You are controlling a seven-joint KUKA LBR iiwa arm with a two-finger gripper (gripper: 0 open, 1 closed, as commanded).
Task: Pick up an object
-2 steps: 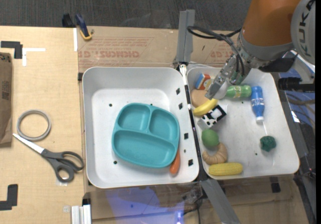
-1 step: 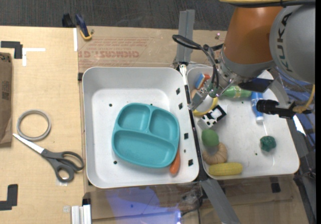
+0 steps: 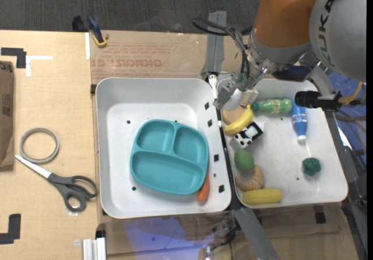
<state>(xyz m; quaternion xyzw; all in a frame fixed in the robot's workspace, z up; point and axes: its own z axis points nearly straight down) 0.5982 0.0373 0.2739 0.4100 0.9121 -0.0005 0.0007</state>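
My gripper (image 3: 234,93) hangs over the back left corner of the right bin (image 3: 332,192), close to the wall shared by the two bins. Just below it lie a yellow banana (image 3: 239,120) and a tan round piece (image 3: 231,114). I cannot see anything held in it. A green bottle (image 3: 271,106) lies on its side just right of the gripper. A black-and-white cube (image 3: 251,132) sits under the banana's end.
The right bin also holds a blue tube (image 3: 299,123), a green ball (image 3: 245,160), a teal lump (image 3: 312,165), a tan bread-like piece (image 3: 251,179) and a corn cob (image 3: 262,196). The left bin (image 3: 111,113) holds a teal divided plate (image 3: 169,157) and a carrot (image 3: 203,191). Scissors (image 3: 64,183) and a tape ring (image 3: 39,144) lie on the bench.
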